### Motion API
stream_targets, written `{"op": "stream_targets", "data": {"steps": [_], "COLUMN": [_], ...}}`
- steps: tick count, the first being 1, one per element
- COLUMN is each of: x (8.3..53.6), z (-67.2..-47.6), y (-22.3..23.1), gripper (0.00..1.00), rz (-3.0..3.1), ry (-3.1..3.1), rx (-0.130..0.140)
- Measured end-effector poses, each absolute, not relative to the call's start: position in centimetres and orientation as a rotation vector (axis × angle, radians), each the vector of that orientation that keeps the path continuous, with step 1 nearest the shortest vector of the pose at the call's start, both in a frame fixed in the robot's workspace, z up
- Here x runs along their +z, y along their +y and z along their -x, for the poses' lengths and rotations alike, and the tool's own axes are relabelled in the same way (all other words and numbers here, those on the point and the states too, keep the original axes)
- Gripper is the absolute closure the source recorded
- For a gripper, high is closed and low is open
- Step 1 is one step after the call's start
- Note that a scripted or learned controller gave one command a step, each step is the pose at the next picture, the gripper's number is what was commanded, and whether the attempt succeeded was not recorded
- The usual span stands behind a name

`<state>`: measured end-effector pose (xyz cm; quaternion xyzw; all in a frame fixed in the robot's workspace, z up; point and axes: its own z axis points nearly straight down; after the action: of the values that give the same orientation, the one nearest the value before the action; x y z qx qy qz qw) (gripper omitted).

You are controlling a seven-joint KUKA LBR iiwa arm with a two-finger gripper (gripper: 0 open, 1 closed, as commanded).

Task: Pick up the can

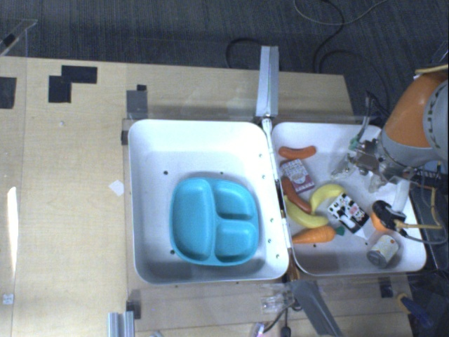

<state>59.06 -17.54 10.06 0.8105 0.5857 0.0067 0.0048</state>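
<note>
A small silver-grey can lies on its side in the right bin, close to the near right corner. A dark red container with a pale label lies near the bin's left wall; whether it is a can I cannot tell. My gripper hangs over the back right part of that bin, under the grey wrist and the orange band. It is well behind the silver can and to the right of the red container, with nothing visibly in it.
Also in the right bin are two orange-red sausages, a banana, a carrot and a black-and-white block. The left bin holds a blue divided tray. A metal post stands behind the divider.
</note>
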Motion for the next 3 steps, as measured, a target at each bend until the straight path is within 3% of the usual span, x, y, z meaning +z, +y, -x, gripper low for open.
{"op": "stream_targets", "data": {"steps": [1, 2, 3], "x": [11.2, 13.6, 22.5], "z": [-59.2, -52.4, -53.1], "y": [-17.4, -13.0, -11.9], "gripper": [1.00, 1.00, 1.00], "rz": [-2.534, -2.448, -2.434], "ry": [1.836, 1.965, 1.978], "rx": [0.027, 0.005, 0.007]}}
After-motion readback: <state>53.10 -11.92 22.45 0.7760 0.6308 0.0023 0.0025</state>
